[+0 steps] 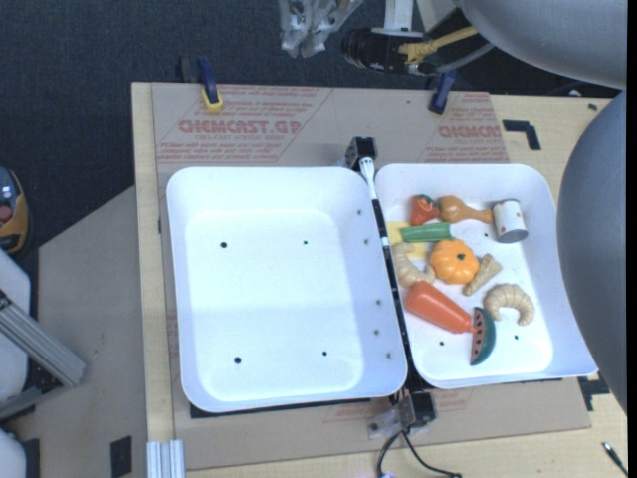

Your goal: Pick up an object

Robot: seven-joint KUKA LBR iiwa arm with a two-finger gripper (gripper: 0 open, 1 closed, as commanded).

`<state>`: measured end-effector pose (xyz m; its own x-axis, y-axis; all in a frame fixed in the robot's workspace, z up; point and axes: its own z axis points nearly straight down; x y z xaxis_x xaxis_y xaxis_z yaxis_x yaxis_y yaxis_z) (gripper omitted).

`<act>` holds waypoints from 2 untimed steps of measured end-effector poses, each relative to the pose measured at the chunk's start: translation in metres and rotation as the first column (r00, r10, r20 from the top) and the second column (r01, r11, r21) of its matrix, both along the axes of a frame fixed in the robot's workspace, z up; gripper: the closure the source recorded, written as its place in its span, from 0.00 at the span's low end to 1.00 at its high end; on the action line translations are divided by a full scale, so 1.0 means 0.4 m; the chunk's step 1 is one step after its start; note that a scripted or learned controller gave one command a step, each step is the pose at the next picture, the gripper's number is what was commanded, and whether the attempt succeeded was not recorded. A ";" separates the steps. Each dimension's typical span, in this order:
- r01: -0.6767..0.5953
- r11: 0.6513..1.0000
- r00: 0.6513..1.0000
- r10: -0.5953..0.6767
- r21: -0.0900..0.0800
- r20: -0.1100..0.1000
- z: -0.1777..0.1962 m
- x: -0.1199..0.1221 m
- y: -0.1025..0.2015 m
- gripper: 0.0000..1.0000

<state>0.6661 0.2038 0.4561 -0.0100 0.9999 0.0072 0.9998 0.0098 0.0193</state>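
While the end effector hangs beyond the bench's far edge, grip state unclear, toy food crowds the right bin well below it.

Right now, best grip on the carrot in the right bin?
Take the carrot across its thick middle, coming straight down. It lies flat and slanted, so set the pincer crosswise to its length. The watermelon slice crowds its narrow end; I'd avoid that tip.

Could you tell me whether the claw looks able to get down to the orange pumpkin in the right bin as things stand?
Probably yes. The pumpkin lies uncovered on top, though a carrot and a green piece crowd it closely. The claw hangs beyond the bins.
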 end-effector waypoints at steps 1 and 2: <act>0.006 1.000 1.000 -0.006 -0.004 -0.006 0.215 -0.001 0.013 1.00; 0.012 1.000 0.999 -0.012 -0.013 -0.038 -0.354 -0.005 -0.025 1.00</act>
<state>0.6641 0.1940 0.3145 0.0023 1.0000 -0.0052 0.9998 -0.0024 -0.0184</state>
